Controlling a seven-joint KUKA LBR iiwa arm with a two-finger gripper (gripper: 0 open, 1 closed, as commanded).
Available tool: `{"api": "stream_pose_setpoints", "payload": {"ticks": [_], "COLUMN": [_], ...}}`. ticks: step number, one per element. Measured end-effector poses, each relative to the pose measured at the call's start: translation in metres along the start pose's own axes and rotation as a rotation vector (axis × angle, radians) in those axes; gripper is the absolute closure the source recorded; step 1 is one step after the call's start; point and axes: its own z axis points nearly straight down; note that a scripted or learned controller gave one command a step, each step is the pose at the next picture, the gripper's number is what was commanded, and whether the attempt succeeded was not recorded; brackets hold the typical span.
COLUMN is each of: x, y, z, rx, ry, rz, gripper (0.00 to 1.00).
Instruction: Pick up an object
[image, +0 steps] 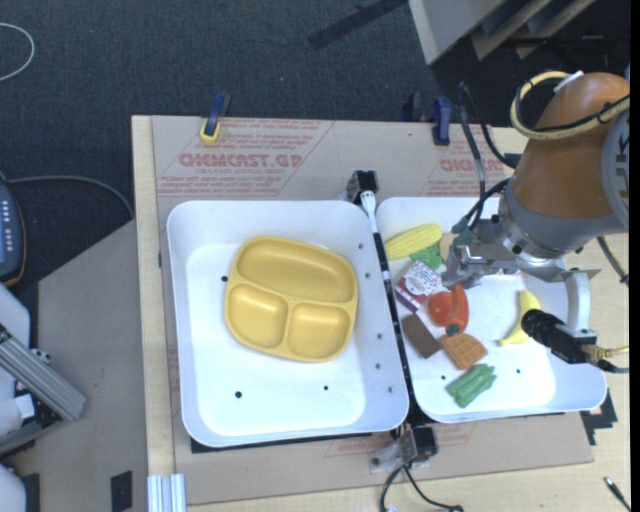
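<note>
Bench top (300, 150) is a brown board with red print, clamped at the far edge, dark carpet (150, 60) around it. Left bin (200, 330) holds a yellow divided plate (291, 297). Right bin (540, 385) holds the toys: corn (413, 240), red tomato (447, 308), waffle (464, 350), green pod (470, 384), banana (522, 318). Gripper (462, 262) sits low over the tomato; claw state: can't tell.

The grey arm (585, 150) comes in from the right of the frame, orange band uppermost, wrist bent downward, its pincer (462, 262) lowered at centre right.
</note>
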Motion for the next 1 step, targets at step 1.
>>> {"api": "stream_pose_setpoints", "payload": {"ticks": [1], "x": [-0.0014], "y": [-0.0065], "z": [0.0019], "rx": [0.005], "ry": [0.001], "rz": [0.002], "gripper": [1.0]}}
